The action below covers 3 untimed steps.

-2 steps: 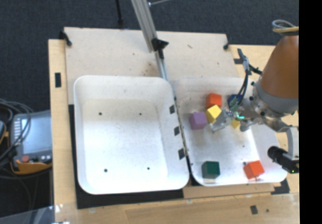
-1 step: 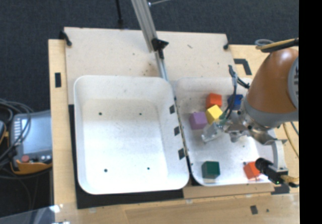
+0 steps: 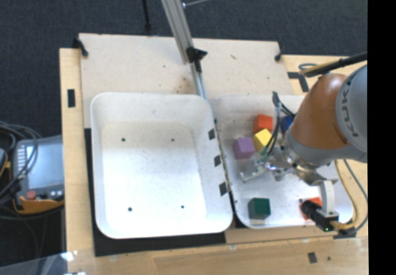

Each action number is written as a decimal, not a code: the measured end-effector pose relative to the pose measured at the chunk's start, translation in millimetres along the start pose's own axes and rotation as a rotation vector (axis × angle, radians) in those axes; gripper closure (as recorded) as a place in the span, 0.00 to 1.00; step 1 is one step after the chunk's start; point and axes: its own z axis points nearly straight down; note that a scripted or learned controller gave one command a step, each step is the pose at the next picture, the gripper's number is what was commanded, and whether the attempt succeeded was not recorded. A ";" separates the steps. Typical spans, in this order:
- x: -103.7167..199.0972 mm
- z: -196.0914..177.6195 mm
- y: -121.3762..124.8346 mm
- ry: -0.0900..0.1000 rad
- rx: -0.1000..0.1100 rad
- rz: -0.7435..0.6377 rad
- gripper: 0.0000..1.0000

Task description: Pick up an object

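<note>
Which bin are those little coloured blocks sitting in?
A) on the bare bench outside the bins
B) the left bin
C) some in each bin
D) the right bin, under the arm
D: the green block, purple block, yellow block and orange block all lie in the right bin, where the arm reaches in.

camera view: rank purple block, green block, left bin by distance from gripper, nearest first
From the gripper:
1. purple block, just up-left of it in the right bin.
2. green block, below it near the bin's front edge.
3. left bin, across the divide, leftward.
</note>
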 end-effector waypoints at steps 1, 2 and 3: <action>-1.5 51.0 0.7 -0.001 -0.006 0.001 0.00; -1.6 38.4 2.3 0.001 -0.012 0.008 1.00; -8.8 -23.8 3.5 -0.001 -0.013 -0.004 1.00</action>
